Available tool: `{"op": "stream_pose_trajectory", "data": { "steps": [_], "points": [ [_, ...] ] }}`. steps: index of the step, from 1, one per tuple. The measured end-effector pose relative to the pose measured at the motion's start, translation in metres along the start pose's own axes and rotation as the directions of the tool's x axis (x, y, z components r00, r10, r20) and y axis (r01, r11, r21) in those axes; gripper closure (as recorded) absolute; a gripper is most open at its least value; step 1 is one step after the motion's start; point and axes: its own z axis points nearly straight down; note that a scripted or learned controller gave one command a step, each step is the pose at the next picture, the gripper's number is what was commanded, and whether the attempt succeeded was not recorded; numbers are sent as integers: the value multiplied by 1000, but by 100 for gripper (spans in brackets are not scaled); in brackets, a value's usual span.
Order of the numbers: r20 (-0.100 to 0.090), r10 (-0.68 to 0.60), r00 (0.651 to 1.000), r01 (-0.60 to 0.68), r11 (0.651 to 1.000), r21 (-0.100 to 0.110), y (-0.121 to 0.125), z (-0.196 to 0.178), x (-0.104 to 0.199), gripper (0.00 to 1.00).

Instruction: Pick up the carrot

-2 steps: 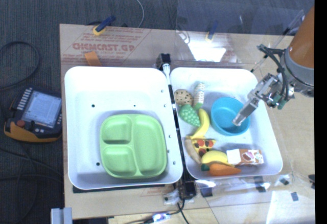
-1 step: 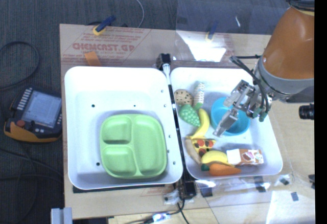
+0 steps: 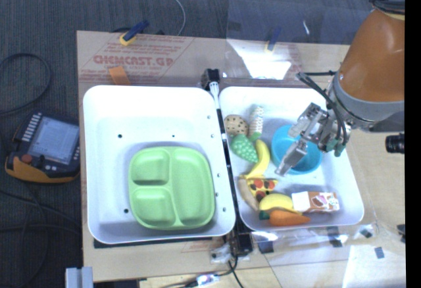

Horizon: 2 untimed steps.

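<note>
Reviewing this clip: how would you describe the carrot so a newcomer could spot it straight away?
Look at the right bin, along its near edge. The carrot lies there on its side, just below a lemon and left of a small carton. It is the only orange, tapered piece among yellow, green and blue neighbours.

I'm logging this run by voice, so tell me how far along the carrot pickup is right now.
Nothing looks done yet: the carrot lies at the near edge of the right bin, beside the yellow lemon and pizza slice. In hand: the gripper hangs over the blue cup, apart from the carrot. Left: reach the carrot, close on it, lift.
</note>
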Motion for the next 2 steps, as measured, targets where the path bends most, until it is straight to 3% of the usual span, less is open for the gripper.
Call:
{"op": "stream_pose_trajectory", "data": {
  "steps": [1, 2],
  "points": [
    [3, -175, 985, 175, 985, 1, 7, -38, 4, 0],
    [1, -327, 945, 327, 945, 1, 16, -21, 10, 0]
  ]
}}
